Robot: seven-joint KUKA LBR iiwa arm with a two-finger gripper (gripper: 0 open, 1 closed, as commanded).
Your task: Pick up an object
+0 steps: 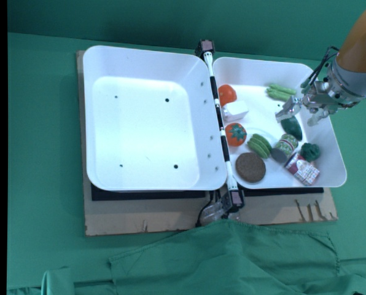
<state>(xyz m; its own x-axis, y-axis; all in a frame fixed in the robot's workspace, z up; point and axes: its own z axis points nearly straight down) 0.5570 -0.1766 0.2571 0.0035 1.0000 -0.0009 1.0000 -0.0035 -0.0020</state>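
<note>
- End effector: at the end of the grey arm with the orange band, above the right bin's far right part; its two fingers stand apart and nothing lies between them, so it is released.
- Dark green pepper: just below the end effector, lying on the bin floor, apart from the fingers.
- Green beans: just up and left of the end effector, near the bin's far wall.
- Small can with a green label: below the end effector, past the pepper, tilted.
- Broccoli piece: below and slightly right of the end effector.
- Red and white packet: further below, near the bin's front wall.
- Green pickle-like piece: below and left of the end effector.
- Brown round patty: further below and left.
- Tomato: left of the end effector, by the divider between the bins.
- White block and red-orange piece: left of the end effector, touching each other.
- Left bin: well to the left of the end effector.
- Worktop: green cloth, with a brown cardboard sheet under both bins.
</note>
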